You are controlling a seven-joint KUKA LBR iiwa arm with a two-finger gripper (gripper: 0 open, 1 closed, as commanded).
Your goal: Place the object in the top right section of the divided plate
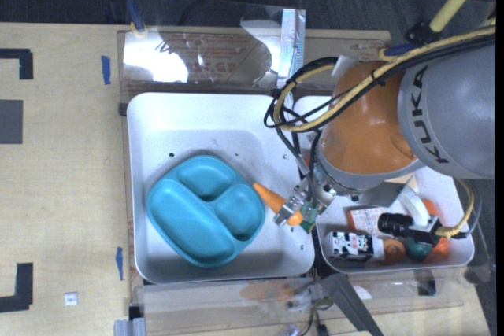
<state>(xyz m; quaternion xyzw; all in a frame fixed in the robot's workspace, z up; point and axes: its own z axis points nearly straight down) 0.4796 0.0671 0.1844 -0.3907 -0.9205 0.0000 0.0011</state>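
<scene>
Camera view, arm [394, 122] reaching left, jaws [298, 212] at carrot [272, 198]

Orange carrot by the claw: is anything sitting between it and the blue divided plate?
Nothing visible stands in the way. The orange carrot lies on the bin floor right beside the blue divided plate, at the plate's right edge, under the claw. The plate's sections look bare, and the other items sit in the right bin.

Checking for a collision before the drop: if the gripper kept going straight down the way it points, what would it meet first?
Probably the orange carrot-like object under the gripper, lying on the left bin's floor beside the blue divided plate. Depth is unclear from above.
</scene>
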